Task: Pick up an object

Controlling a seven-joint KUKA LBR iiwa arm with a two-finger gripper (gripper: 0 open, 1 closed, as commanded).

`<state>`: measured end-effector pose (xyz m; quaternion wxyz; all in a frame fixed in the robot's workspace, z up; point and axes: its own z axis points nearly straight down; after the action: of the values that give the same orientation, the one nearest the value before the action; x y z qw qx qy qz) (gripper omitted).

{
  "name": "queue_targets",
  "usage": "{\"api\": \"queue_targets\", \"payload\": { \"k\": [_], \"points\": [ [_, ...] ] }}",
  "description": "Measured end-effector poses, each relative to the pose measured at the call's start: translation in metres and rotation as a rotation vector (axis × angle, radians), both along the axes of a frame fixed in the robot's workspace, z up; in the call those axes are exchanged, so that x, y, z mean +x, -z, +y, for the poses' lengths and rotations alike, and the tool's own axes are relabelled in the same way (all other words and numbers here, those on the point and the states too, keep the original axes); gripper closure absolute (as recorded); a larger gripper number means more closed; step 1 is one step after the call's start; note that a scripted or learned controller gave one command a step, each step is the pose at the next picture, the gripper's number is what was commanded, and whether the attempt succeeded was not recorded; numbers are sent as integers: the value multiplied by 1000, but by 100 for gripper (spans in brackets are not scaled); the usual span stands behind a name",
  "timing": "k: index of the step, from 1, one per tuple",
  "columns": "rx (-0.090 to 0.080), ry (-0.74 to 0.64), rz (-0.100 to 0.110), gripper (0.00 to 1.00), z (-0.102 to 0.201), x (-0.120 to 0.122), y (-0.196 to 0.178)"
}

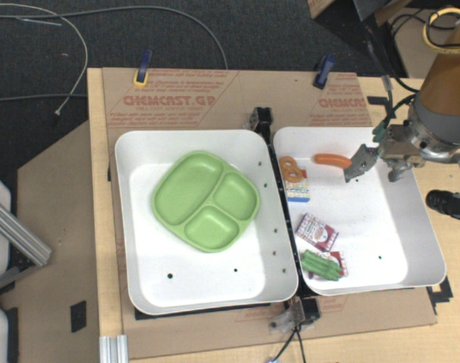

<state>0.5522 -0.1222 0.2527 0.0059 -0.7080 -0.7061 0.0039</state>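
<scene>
Green packet [321, 265] lies well below the carrot [332, 159], where your gripper [375, 166] hangs wide and empty, so closing now risks catching nothing.

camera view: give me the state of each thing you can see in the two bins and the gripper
green divided plate: lying flat, right way up, in the left bin.
orange carrot: lying on its side in the right bin.
pretzel packet: lying flat by the right bin's left wall.
pink and white packet: lying flat.
green packet: lying flat.
gripper: open, holding nothing, over the right bin beside the carrot.
</scene>
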Motion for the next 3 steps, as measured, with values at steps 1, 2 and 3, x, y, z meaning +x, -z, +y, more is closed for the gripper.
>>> {"api": "queue_targets", "payload": {
  "k": [1, 2, 3],
  "points": [
    [-2, -3, -13, 0, 0, 2, -6],
    [0, -2, -6, 0, -3, 2, 56],
    [0, -3, -7, 0, 2, 2, 100]
  ]
}}
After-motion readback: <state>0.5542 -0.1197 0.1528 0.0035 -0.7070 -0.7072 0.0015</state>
